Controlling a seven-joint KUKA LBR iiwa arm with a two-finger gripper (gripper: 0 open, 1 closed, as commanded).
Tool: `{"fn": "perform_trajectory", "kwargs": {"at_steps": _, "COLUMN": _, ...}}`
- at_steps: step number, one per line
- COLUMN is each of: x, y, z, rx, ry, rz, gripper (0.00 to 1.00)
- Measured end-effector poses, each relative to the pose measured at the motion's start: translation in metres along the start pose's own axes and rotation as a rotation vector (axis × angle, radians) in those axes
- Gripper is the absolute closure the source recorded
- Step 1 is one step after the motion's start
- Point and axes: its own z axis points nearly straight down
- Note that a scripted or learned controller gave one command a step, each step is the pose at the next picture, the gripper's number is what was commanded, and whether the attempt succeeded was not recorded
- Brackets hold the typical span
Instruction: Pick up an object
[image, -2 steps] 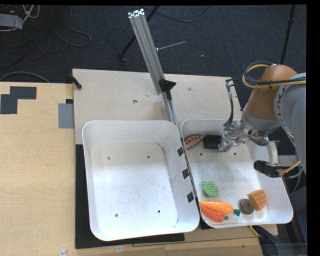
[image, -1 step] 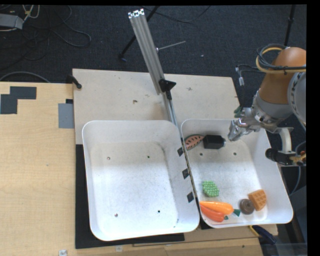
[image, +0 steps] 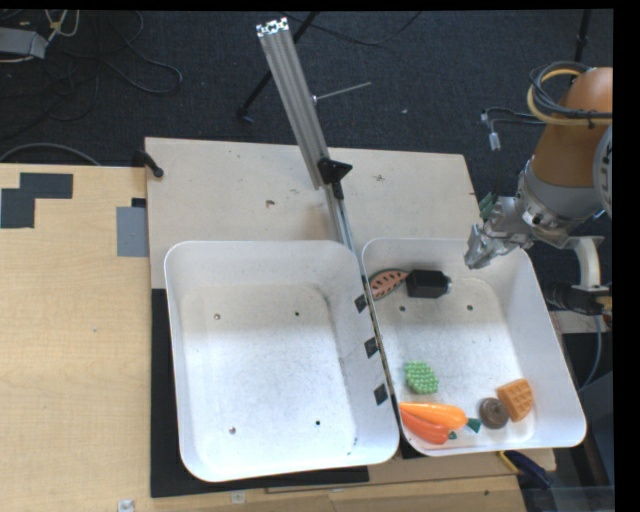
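White plastic on both sides of the bench: the left bin (image: 262, 350) and the right bin (image: 545, 330) sit side by side, rims touching along the middle. Over to the right, the grey arm (image: 565, 165) with its orange band comes in, and the gripper (image: 482, 250) hangs right over the far right corner of the right bin, above the rim. Nothing is seen between it and the bin floor, and from this slanted view it is impossible to tell how the gripper is set, open or closed.

Now the objects, all in the right bin. Up at the far end, by the dividing rim, lies a brown and orange striped piece (image: 388, 282), and just beside it, touching or nearly so, a black block (image: 427, 284). That block is the closest thing to the gripper, yet apart from it. Down toward the near end sits a green knobbly ball (image: 421, 378). Below it, an orange carrot-like toy (image: 434, 421) lies along the near wall. Next to that, a small brown round piece (image: 492, 411), and touching it, an orange waffle-textured block (image: 516, 398) in the near right corner.

A silver metal rail (image: 300, 105) slants up from between the bins across the pale board.
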Motion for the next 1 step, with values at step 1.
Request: {"fn": "perform_trajectory", "kwargs": {"at_steps": 1, "x": -0.0005, "y": 0.0002, "z": -0.0093, "rx": 0.003, "ry": 0.0, "rz": -0.002, "gripper": 1.0}}
